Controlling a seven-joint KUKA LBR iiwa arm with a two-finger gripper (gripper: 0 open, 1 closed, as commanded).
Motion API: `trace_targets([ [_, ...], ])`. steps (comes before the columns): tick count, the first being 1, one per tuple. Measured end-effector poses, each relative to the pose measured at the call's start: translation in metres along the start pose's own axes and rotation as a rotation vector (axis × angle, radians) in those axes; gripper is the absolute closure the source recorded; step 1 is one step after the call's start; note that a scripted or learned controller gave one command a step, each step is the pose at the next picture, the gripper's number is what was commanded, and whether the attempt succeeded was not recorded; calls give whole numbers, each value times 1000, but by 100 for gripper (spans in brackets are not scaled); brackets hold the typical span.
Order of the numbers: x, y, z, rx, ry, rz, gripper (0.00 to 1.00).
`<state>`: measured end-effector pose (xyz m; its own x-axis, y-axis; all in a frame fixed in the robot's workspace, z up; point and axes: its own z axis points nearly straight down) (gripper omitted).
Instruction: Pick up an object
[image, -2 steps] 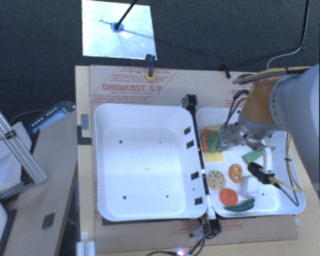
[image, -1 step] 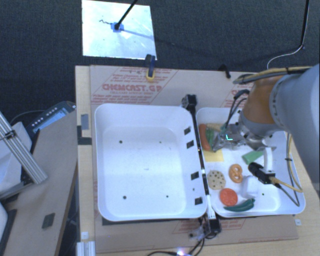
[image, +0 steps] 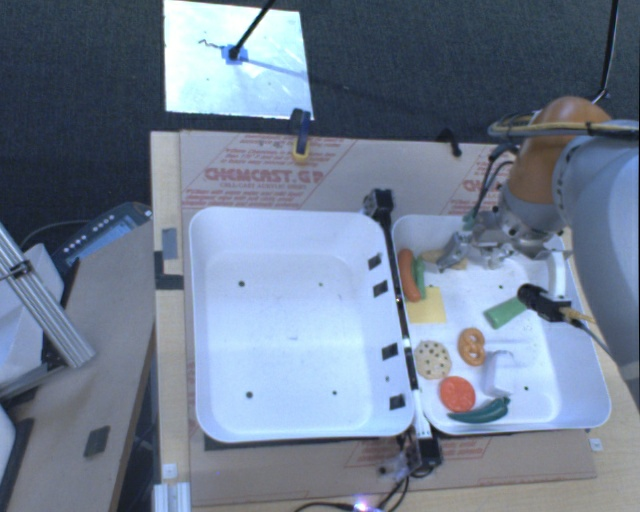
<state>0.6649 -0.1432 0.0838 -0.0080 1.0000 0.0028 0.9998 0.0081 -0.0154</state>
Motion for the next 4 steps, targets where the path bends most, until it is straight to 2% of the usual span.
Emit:
trace_targets([
  [1, 37, 4, -1, -16, -4, 2, 0],
  [2, 36, -48, 0, -13, -3, 8, 0],
  [3, -50, -119, 1, -13, -3, 15, 0],
  [4, 28, -157, 3, -12, 1, 1, 0],
])
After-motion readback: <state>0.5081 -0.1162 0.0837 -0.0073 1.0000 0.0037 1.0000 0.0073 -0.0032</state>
